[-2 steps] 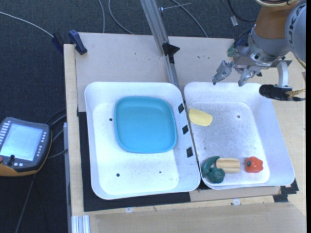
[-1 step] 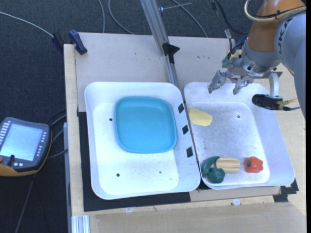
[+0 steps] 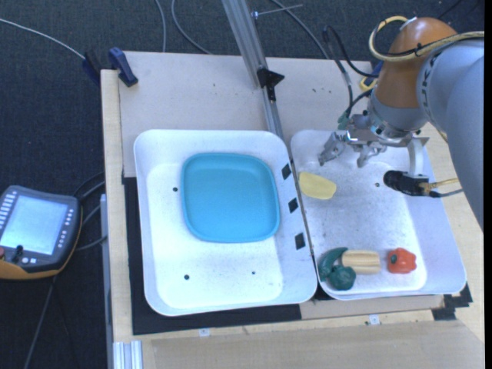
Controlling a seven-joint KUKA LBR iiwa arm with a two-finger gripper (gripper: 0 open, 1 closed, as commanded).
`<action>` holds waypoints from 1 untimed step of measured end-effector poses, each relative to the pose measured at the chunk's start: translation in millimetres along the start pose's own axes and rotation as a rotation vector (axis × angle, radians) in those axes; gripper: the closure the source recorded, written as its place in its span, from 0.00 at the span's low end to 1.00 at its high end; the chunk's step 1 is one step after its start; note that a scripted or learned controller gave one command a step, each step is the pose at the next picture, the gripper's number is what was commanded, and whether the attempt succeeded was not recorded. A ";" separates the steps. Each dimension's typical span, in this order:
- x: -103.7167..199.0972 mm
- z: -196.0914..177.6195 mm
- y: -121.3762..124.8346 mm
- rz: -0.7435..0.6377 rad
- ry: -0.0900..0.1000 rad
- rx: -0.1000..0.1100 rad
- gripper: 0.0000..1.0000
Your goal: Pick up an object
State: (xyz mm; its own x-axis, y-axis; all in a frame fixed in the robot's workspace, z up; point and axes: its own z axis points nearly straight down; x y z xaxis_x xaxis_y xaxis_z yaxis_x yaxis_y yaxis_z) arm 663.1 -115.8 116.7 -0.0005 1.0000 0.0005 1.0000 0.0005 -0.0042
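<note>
Objects are lying in the right bin [image 3: 438, 229]: a yellow piece [image 3: 317, 185] at its left wall, and along the near edge a green piece [image 3: 337, 269], a tan cylinder [image 3: 361, 261] and a red pepper [image 3: 400, 260]. The left bin [image 3: 154, 206] is carrying a blue plate [image 3: 229, 197]. The tool [image 3: 352, 151] is hanging released, grasping nothing, over the far end of the right bin. The yellow piece is looking light and smooth; pinching across its narrow width is seeming safest.

Blue clamp [image 3: 121, 66] at counter [image 3: 192, 91] far-left corner; metal rail [image 3: 250, 48] slanting across counter; handheld control pendant [image 3: 34, 229] on dark floor [image 3: 46, 21], left; loose cables [image 3: 154, 6] beyond.
</note>
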 end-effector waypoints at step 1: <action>0.3 22.1 -0.1 0.000 -0.001 -0.003 0.00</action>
State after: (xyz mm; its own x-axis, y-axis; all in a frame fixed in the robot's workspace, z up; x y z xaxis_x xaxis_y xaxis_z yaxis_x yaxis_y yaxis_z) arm 662.9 -115.4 94.6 -0.0005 1.0000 -0.0001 1.0000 0.0005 -0.0012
